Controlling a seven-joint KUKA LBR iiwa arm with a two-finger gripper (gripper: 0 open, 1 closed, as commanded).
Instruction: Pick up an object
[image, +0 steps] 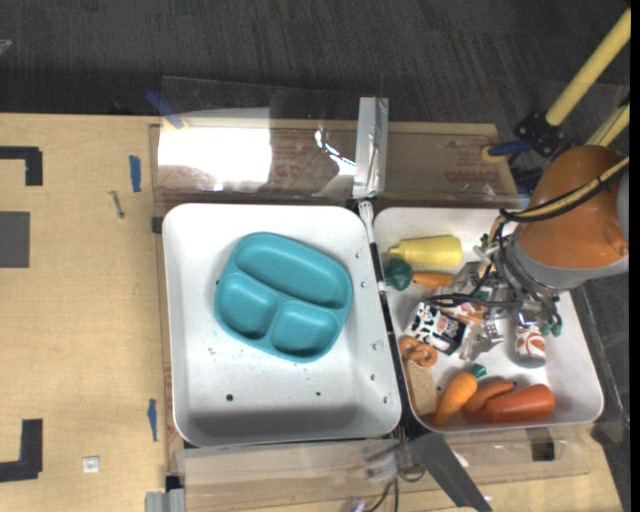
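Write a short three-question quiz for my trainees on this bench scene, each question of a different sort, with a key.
1. True or false: the teal divided plate lies in the right bin.
2. Multiple choice: the tool is above which bin? A. the left bin B. the right bin C. neither, it is over the wooden bench
3. Fill in: the toy carrot lies near the ____ edge of its bin in the camera view (top or bottom).

Key:
1. False; it lies in the left bin.
2. B
3. bottom, beside the red-orange toy.
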